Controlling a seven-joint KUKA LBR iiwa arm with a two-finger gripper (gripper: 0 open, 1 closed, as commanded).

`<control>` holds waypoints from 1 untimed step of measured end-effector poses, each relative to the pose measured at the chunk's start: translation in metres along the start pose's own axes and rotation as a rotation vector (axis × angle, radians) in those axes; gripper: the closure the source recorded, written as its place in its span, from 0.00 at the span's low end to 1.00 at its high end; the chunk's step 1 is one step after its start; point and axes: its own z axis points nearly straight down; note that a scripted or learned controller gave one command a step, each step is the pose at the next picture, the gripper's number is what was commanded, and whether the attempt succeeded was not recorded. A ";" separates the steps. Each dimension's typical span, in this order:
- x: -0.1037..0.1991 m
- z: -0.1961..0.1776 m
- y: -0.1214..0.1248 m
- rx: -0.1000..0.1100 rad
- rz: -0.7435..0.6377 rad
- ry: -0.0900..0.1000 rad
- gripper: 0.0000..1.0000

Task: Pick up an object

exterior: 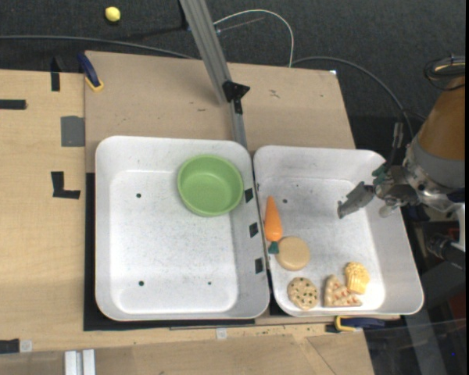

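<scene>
Two shallow white bins sat side by side on the bench, the left bin (117, 233) and the right bin (391, 283) meeting along a shared inner edge near the middle of the view. In the left bin, a green bowl (210, 184) stood upright close to the far right corner, near the dividing edge, with the rest of that bin's speckled floor around it. The right bin carried the toy food: an orange carrot (273, 219) lay against the left wall, pointing toward the far edge, with its green end touching a round tan bun (294, 253) just beside it toward the near side. Along the near edge of the right bin lay a round waffle-patterned cookie (302, 292), then a pizza slice (338, 293) beside it, and a yellow piece that looked like corn (356, 276) touching the pizza slice on its right. The arm (445, 143), grey with an orange band, reached in over the right wall of the right bin, and the gripper (352, 203) hung above the bin's far right part, well apart from all the food pieces. Its dark fingertip pointed down and to the left; whether the claw was open or closed could not be told, and nothing was seen in it. Beyond the bench's far edge, a small yellow ball (112, 13) lay on the dark floor.
</scene>
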 end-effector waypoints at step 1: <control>0.000 0.000 0.000 0.000 0.000 0.000 0.00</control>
